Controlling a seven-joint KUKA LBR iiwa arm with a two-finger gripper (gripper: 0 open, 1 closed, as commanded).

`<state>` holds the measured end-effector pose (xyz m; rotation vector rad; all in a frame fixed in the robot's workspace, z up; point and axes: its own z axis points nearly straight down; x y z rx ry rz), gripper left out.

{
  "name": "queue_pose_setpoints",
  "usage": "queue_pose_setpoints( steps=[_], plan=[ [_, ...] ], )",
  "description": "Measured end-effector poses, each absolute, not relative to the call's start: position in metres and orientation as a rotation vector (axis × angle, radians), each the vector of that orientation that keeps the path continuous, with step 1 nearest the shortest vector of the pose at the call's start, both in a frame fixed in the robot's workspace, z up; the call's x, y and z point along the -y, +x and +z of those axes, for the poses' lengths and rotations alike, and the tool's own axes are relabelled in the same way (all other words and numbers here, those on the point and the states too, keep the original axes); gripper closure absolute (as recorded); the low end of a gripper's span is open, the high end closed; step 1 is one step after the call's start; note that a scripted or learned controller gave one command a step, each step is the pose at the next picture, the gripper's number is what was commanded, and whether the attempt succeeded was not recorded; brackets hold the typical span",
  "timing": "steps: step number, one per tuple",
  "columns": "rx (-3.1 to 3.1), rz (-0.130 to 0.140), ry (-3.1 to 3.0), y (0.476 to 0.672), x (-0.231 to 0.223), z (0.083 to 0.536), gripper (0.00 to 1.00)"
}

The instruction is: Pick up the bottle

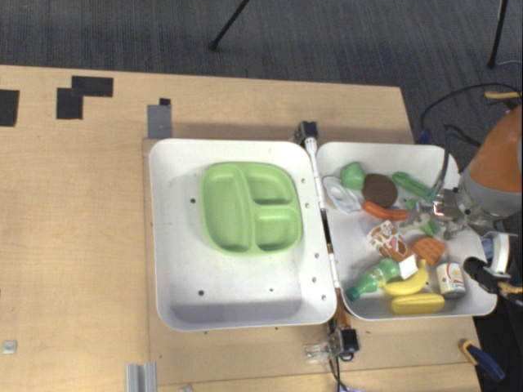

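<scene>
A green bottle point(373, 278) lies on its side in the right bin point(425, 150), near the front left corner, with its neck pointing to the front left. A yellow banana point(408, 284) touches its right end. My gripper point(439, 210) hangs over the right side of that bin, below the orange band of the arm point(497, 163). It is behind and to the right of the bottle, apart from it, with several toys between them.
The right bin is crowded: a brown disc point(380, 189), green pieces point(351, 174), an orange stick point(385, 211), a printed packet point(384, 237), a small can point(449, 278) and a yellow block point(417, 303). The left bin point(176, 219) holds a green divided plate point(249, 208).
</scene>
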<state>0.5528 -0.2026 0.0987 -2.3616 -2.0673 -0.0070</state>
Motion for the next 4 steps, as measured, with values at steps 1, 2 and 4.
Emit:
queue_pose_setpoints(
  steps=[1,2,4],
  plan=[
    [2.352,-0.003,-2.088,0.603,0.197,0.085,0.0],
    [2.358,-0.007,-2.088,0.605,0.197,0.097,1.0],
    [1.887,-0.002,-2.515,0.495,0.163,0.226,1.0]
  ],
)
